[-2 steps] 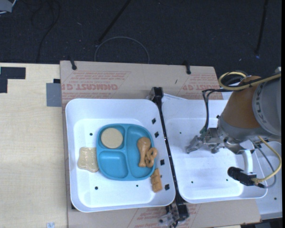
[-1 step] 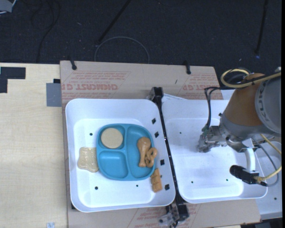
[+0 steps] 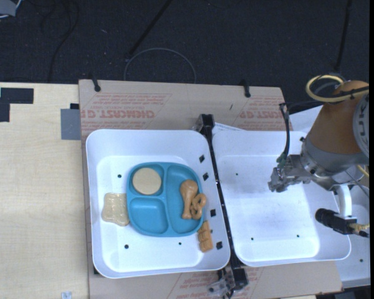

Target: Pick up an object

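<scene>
Over right bin (image 3: 336,251) | claw (image 3: 278,183) grip state unclear | blue tray (image 3: 151,218) in left bin (image 3: 106,254)

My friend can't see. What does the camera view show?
A grey robot arm's claw hangs over the right white bin. The left bin holds a blue divided plate with tan toy food, and more tan pieces lie beside it.

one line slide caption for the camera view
Claw over the right bin; left bin holds a blue tray with food pieces.
</scene>
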Available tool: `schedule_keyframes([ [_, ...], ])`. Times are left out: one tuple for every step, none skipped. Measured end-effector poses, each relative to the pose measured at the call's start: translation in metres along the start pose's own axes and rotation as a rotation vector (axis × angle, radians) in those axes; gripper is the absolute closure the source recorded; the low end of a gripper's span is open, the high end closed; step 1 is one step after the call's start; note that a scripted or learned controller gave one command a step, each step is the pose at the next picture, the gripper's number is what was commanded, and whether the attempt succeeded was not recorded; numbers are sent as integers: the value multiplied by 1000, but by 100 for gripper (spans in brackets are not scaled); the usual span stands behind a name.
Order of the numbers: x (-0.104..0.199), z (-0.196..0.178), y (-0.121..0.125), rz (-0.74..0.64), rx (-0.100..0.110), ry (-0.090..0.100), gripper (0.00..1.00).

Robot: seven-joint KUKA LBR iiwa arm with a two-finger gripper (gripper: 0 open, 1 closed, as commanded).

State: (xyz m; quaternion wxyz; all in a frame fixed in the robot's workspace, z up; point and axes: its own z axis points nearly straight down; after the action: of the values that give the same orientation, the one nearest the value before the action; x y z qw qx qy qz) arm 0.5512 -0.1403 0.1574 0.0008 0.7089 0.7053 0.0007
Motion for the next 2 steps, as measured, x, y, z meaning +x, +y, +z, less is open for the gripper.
schedule_keyframes([
  [-6,-44,-4,1,1,0,100],
  [-7,-95,-3,-6,0,0,100],
])
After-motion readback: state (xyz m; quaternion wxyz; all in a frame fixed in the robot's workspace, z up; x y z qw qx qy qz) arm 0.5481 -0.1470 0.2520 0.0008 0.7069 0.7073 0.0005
